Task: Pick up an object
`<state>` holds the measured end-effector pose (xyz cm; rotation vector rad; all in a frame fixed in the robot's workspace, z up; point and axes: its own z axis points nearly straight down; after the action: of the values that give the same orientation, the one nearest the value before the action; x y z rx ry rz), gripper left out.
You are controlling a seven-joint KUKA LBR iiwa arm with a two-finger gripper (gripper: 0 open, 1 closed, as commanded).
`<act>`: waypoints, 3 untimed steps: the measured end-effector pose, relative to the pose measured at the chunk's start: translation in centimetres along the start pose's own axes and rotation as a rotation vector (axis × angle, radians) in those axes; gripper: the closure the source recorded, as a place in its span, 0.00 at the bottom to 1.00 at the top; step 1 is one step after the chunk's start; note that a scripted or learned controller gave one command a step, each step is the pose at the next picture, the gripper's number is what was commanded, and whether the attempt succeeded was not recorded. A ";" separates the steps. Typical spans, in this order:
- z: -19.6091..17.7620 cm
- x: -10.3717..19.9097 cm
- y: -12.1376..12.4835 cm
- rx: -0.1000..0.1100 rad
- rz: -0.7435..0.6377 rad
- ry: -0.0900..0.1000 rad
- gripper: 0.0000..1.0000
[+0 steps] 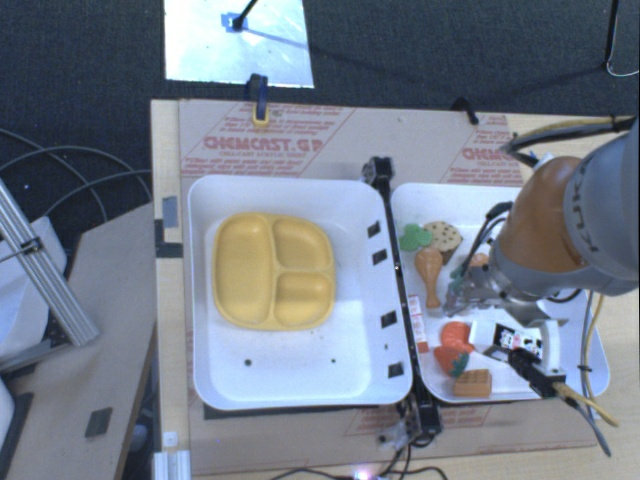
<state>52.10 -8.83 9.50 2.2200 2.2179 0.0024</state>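
Note:
My gripper (462,294) reaches down into the right bin (590,373) from the right, under the grey and orange arm (560,223). It hangs just right of a tan drumstick (430,273) and just above a red-orange toy vegetable (455,336). A green leafy piece (413,236) and a speckled cookie (443,235) lie at the bin's far left. A small green piece (459,365) and a brown waffle-like block (474,382) rest near the front wall. I see nothing between the gripper's tips.
The left bin (230,378) holds a yellow divided plate (273,270). A black divider with clips (395,278) runs between the two bins. Cardboard (300,138) lies under both bins.

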 end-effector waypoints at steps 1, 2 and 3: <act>-9.5 2.6 11.3 -0.013 -0.011 -0.001 1.00; -14.2 7.9 5.5 0.004 -0.007 0.003 1.00; -18.7 11.2 -3.3 0.005 -0.008 0.003 1.00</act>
<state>48.74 2.38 28.17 2.2151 2.2305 0.0009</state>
